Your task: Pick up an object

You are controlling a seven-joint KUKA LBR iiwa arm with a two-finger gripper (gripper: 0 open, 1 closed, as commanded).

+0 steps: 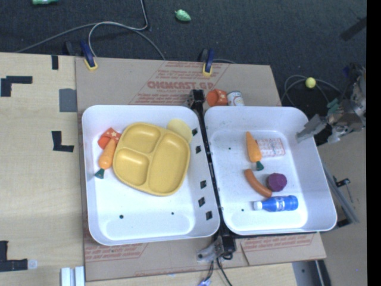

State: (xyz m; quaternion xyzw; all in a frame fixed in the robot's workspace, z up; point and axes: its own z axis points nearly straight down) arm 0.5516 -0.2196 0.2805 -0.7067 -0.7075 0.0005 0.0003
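Off the right rim of the right bin (309,159), the pincer (333,124) hangs over the tabletop (36,159) edge, outside both bins; whether it is open or closed I cannot tell (it is a blurred grey mass there).

Farthest from the pincer, the left bin (143,225) carries a yellow divided plate (152,158) that fills most of its upper half, leaving the lower half bare white floor. Beyond the plate, against the far-left wall, lie a small carrot (107,157) and a red piece (109,137); a pale yellow round thing (178,127) peeks out at the plate's upper corner.

Nearer the pincer, the right bin has open floor along its near wall and upper edge. Its things cluster mid-bin: a blue bottle (277,204) lying on its side close to the lower rim, a brown sausage (257,183) touching a purple ball (276,181), an orange carrot (253,148) lying partly on a printed card (272,147).

Above the bins' seam, an orange item (215,97) and a small can (236,98) sit on the cardboard.
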